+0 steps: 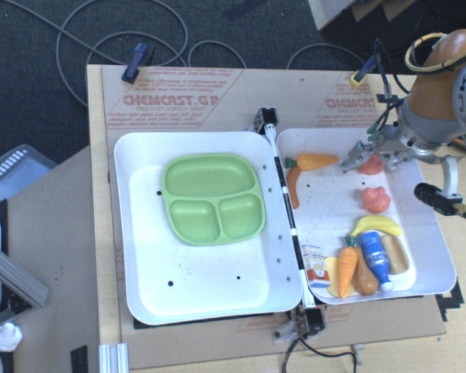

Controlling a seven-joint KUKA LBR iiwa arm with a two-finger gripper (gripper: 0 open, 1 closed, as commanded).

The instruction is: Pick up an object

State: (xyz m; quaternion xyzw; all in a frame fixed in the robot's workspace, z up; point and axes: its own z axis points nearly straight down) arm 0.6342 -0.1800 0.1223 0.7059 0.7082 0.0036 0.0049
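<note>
Nearest the camera, a small carrot (347, 270), a brown sausage (364, 279) and a blue bottle (375, 259) lie together, far below the gripper (363, 157). I cannot tell if its jaws are open or shut. One red toy (372, 165) sits right under them in the right white bin (435, 231). A pink strawberry (377, 199) lies just below, a yellow banana (377, 224) further down, and a long orange carrot (316, 161) just beside the jaws on the left. A green tray (213, 198) rests well apart in the left white bin (140, 239).
</note>
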